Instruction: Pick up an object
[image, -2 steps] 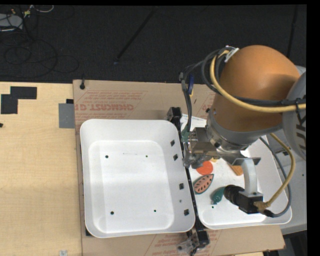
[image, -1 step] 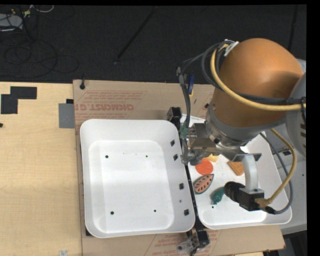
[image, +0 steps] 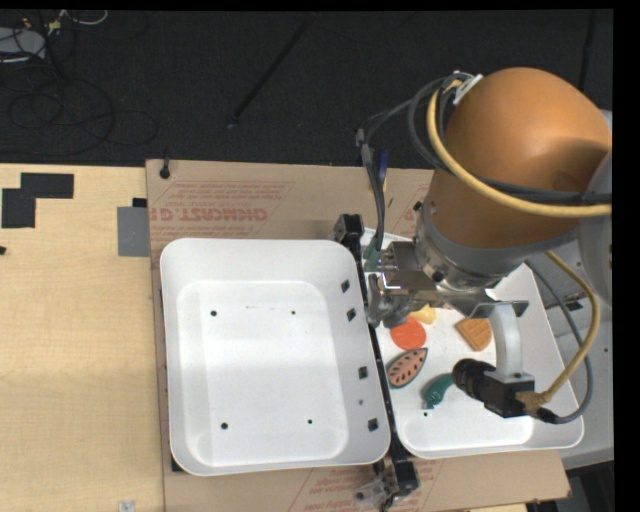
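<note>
On the bench (image: 80, 330) sit two white bins, side by side. My left bin (image: 260, 360) is the big one in the middle of the view, and I see small dark dots on its floor. My right bin (image: 545, 430) is mostly under my arm (image: 520, 160), which is big, orange and grey, and covers the top part of that bin.

I count five small things on the right bin's floor. One orange round thing (image: 407, 334) lies near the wall between the bins. One little yellow thing (image: 425, 316) is just above it, touching or almost touching it. One orange wedge (image: 475, 333) lies to the right of those. One leaf-shaped thing (image: 406, 368), reddish with dark stripes, lies just below the orange round one. One teal thing (image: 436, 388) lies below and to the right of the leaf.

My jaws (image: 392, 285) hang low near the wall between the bins, just above the orange round thing. I cannot tell if they are wide or narrow, and I see nothing between them.

One black part with a yellow cable (image: 495, 388) sticks out beside the teal thing. Black clips (image: 362, 372) join the two bins. Brown cardboard (image: 250, 205) lies under both bins.
</note>
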